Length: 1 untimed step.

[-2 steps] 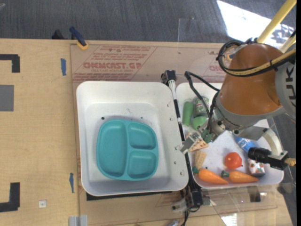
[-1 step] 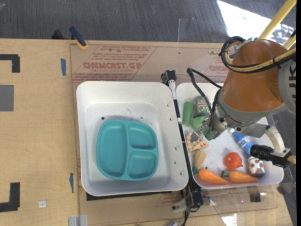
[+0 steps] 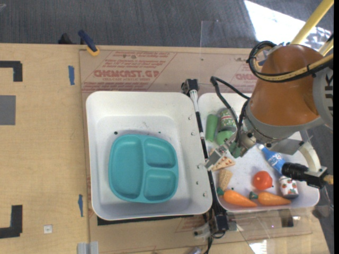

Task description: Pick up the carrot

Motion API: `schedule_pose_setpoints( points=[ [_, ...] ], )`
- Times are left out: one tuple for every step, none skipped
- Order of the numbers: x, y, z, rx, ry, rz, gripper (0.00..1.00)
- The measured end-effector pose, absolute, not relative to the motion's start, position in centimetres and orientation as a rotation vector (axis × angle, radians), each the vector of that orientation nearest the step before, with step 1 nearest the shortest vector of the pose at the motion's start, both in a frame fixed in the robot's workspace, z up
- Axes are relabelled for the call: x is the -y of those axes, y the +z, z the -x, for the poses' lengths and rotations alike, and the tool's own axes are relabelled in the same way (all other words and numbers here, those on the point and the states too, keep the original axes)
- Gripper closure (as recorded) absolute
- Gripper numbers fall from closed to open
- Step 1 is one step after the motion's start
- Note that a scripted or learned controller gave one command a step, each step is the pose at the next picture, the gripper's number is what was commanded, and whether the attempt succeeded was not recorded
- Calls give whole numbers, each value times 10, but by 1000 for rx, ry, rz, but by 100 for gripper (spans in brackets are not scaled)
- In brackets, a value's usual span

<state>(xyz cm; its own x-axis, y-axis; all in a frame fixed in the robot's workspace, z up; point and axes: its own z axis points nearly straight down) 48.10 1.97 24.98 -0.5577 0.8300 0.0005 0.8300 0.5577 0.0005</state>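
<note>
Gripper [image 3: 233, 148] hovers mid-right, probably lining up a grab; can't tell its grip state. Carrot [image 3: 238, 198] lies lower right, untouched.

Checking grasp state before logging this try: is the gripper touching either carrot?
Apart. The camera view shows the gripper up near the green bottle, with bare bin floor between it and both carrots along the near wall.

**Orange band, black cables on the arm**

The arm [image 3: 288, 89] shows a broad, rounded orange band above a grey wrist ring. Black cables [image 3: 258, 54] loop over its top (one trails down the left side). A yellowish hose runs off toward the upper right. The gripper [image 3: 237, 142] is dark metal, partly shadowed.
</note>
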Motion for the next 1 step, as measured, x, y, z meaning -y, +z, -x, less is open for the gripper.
schedule_pose_setpoints(
  points=[
    [54, 267, -481, 3001, -1, 962, 0]
  ],
)
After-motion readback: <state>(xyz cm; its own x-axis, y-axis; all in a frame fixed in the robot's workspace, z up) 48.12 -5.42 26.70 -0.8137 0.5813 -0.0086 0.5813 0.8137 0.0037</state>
